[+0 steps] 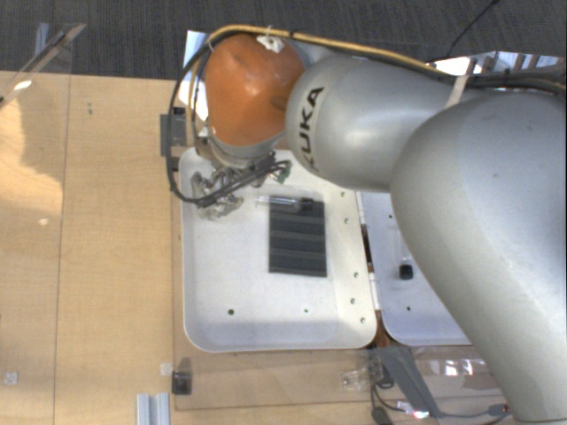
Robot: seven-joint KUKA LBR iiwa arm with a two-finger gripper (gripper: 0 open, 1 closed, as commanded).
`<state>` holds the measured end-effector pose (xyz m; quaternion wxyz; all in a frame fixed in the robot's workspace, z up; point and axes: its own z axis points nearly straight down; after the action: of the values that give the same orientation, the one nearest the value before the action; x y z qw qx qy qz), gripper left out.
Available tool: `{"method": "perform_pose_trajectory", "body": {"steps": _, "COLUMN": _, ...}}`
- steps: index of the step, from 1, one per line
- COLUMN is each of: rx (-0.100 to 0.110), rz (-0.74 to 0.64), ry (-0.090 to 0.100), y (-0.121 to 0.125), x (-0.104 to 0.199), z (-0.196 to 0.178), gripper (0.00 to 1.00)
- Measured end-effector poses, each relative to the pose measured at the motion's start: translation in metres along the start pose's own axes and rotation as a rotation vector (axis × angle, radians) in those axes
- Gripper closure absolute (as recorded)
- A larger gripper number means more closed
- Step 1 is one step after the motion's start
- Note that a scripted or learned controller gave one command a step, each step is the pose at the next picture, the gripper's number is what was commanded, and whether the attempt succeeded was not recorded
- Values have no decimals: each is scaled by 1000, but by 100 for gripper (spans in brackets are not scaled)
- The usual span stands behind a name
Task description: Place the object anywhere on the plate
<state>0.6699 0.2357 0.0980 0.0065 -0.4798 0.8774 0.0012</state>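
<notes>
A dark grey ribbed rectangular plate (298, 239) lies flat in the left shallow white bin (230, 317). A thin pale stick-like object with a dark end (288, 203) lies touching the plate's far edge. The metal two-finger gripper (217, 193) hangs just left of the plate's far corner, beneath the orange band; whether it is parted or closed cannot be told. A small black piece (405, 272) sits in the right white bin (416, 321).

The arm (443, 149) has a smooth grey rounded housing marked "KUKA" in dark letters. An orange domed band (244, 87) sits above the wrist. A yellowish cable (354, 50) runs along its top. Dark cables (190, 189) loop beside the metallic gripper (221, 189).
</notes>
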Motion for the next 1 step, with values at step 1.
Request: {"method": "perform_pose_trajectory", "body": {"steps": 1, "rx": -3, "rz": -454, "ry": 2, "y": 21, "x": 34, "z": -93, "gripper": 100}}
